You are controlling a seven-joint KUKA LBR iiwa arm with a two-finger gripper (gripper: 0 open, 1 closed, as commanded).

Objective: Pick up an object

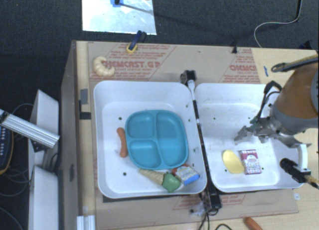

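Note:
In the right bin (pixel 219 99), a yellow oval object (pixel 232 162) lies near the front beside a small red box (pixel 250 162). My gripper (pixel 250 132) hangs over this bin, just behind the red box and apart from both objects. Nothing is visibly held in it. The left bin (pixel 112 94) holds a blue divided plate (pixel 156 139), an orange sausage (pixel 122 142) to its left, and a pale cone (pixel 152 175), a green piece (pixel 171 182) and a small blue-white packet (pixel 188 174) at the front.
The grey arm with its orange band (pixel 299 94) comes in from the right over the right bin's edge. A divider rail (pixel 196 119) runs between the bins. On the cardboard behind lie a cream curled toy (pixel 103 65) and a blue-yellow clip (pixel 135 42).

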